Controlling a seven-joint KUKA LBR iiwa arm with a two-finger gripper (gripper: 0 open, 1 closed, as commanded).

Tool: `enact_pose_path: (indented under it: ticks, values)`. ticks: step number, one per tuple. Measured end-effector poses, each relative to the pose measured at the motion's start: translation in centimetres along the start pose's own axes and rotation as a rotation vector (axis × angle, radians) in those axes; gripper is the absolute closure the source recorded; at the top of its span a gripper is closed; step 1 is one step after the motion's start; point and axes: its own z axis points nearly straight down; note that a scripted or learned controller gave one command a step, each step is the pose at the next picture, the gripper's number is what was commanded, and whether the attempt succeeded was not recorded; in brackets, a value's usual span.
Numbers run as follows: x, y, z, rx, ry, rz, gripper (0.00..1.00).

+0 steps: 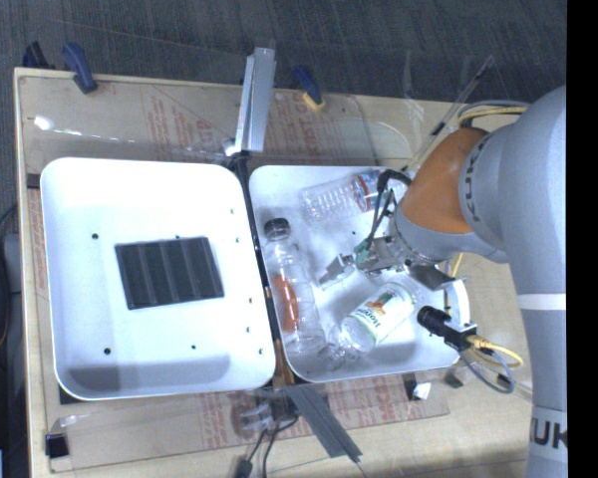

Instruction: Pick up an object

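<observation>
Left bin: you have a dark ribbed tray lying flat near its middle, well apart from the arm; probably not the target on this try.

Right bin: all the clear plastic bottles sit here, which explains why the arm reaches in on this side. A black-capped bottle with an orange strip lies along the left wall. A crumpled bottle with a red label lies near the far wall. A green-labelled bottle lies tilted near the front.

The gripper hangs low over the bin's middle, between the crumpled bottle and the green-labelled bottle, beside both. You cannot tell whether the fingers are spread or pressed together; the wrist hides them. Nothing is seen held. Judgement: green-labelled bottle is the nearest candidate; its round side may roll.
</observation>
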Motion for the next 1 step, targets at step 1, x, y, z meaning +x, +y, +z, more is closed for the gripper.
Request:
enact_pose_path:
  ticks: [1]
  values:
    - [0.62, -3.77, -5.44, 0.001, 0.001, -0.122, 0.0]
